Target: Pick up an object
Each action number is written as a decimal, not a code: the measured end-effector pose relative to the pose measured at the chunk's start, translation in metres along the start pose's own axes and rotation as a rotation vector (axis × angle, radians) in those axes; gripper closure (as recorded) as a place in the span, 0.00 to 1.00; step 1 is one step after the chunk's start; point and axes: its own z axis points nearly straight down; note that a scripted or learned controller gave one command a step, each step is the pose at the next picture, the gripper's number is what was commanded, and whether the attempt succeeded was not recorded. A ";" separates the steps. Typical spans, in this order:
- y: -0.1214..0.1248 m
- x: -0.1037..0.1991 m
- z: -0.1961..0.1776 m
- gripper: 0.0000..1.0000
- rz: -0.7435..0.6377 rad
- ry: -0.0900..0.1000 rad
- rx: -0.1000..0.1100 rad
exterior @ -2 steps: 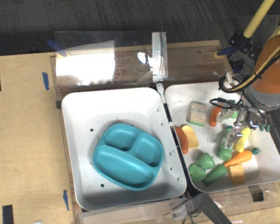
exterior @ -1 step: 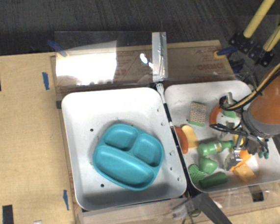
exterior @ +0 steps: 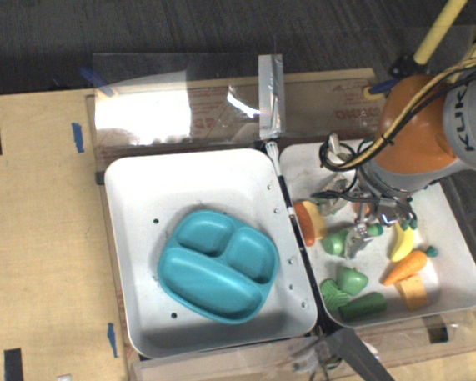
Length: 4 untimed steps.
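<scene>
Roughly by size, then.
Bins: 2 shallow white bins side by side, left bin (exterior: 130,196), right bin (exterior: 459,273).
Arm: grey with orange band (exterior: 412,127), over the right bin.
Plate: teal divided plate (exterior: 218,265) in the left bin.
Gripper (exterior: 361,234): low among the toys; grip state cannot be told.
Toy food: carrot (exterior: 408,265), banana (exterior: 402,243), green pieces (exterior: 351,282), all in the right bin.

Left bin (exterior: 130,196): white. Divided plate (exterior: 218,264): teal blue. Right bin (exterior: 464,281): white. Toy carrot (exterior: 406,265): orange with a green tip. Banana piece (exterior: 403,243): yellow. Cucumber (exterior: 363,305): dark green. Round vegetable (exterior: 352,281): bright green. Arm (exterior: 421,130): grey with an orange band. Bench (exterior: 38,246): tan with black corner marks and blue tape.
</scene>
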 end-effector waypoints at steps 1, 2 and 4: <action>0.000 -0.004 -0.014 1.00 -0.002 -0.013 0.003; 0.022 -0.070 -0.126 1.00 -0.001 -0.003 0.000; -0.004 -0.046 -0.183 0.00 0.364 0.008 0.002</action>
